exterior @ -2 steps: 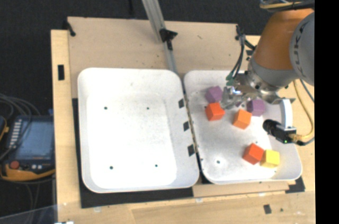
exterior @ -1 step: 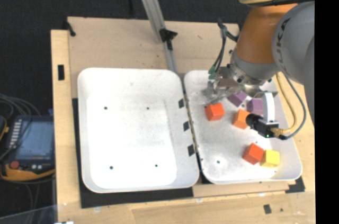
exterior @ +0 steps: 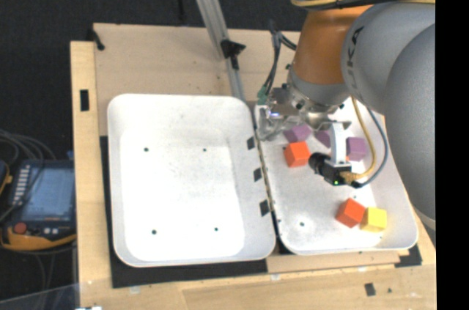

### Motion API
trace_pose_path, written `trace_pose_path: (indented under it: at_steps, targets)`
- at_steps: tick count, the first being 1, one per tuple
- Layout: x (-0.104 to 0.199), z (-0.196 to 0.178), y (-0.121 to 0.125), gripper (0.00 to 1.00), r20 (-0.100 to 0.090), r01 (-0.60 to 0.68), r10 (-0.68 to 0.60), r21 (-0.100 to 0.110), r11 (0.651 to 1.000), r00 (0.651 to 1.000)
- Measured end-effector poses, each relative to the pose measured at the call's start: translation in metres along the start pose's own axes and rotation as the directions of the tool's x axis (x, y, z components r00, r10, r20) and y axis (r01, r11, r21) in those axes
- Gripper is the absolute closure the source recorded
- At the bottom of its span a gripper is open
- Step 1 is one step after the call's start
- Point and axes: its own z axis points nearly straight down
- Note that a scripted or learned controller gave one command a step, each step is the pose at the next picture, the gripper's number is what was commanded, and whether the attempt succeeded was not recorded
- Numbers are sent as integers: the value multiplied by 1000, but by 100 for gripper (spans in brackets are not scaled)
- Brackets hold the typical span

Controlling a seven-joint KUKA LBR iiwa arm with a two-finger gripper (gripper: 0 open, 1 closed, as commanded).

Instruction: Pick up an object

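Two white bins sit side by side on the worktop (exterior: 176, 59); the left bin (exterior: 183, 176) holds nothing I can make out, and the right bin (exterior: 315, 228) carries all the blocks. Nearest the claw (exterior: 293, 127) are a purple block (exterior: 298, 133), partly under the wrist hardware, and an orange block (exterior: 296, 154) just below it. A second purple block (exterior: 357, 148) lies further right; an orange block (exterior: 351, 212) and a yellow block (exterior: 374, 218) touch near the front edge.

Step in hand, as judged: approach, the arm (exterior: 381, 59) poised low over the bin's upper left corner. No block is seen gripped. Whether the claw is apart or together cannot be told; the wrist body hides it.

Next move calls for centring over one block, most likely the near purple or orange one, then descending squarely with clearance from the bin wall and neighbours.

Blocks appear roughly cubic, so no clear long axis; the near orange one sits slightly rotated relative to the bin edge.
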Motion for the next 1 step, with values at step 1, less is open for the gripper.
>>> trace_pose_path:
  at_steps: [1]
  targets:
    - [53, -14, 5, 100, -2, 1, -1, -1, 1000, 1000]
